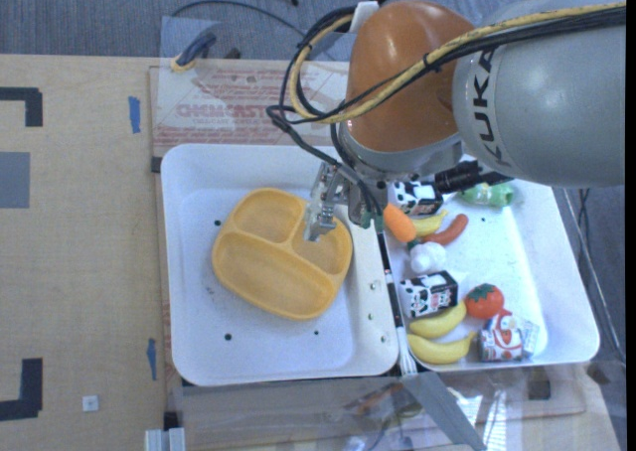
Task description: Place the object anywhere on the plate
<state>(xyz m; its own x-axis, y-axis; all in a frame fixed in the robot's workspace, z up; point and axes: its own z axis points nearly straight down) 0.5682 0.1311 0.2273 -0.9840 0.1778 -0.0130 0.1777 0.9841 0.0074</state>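
Arm (517,81) cut by top, right edges, hides right bin (566,270) rear; fingertip gap unreadable

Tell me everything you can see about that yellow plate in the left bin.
The plate is orange-yellow and looks like smooth plastic. It is roughly round with a raised rim, and low ridges split it into three sections: one large section toward the front and two smaller ones at the back. It lies flat, right side up, on the floor of the left bin, nearer that bin's right wall. The gripper hangs over its upper right section; whether it touches the plate is unclear. No food sits in it.
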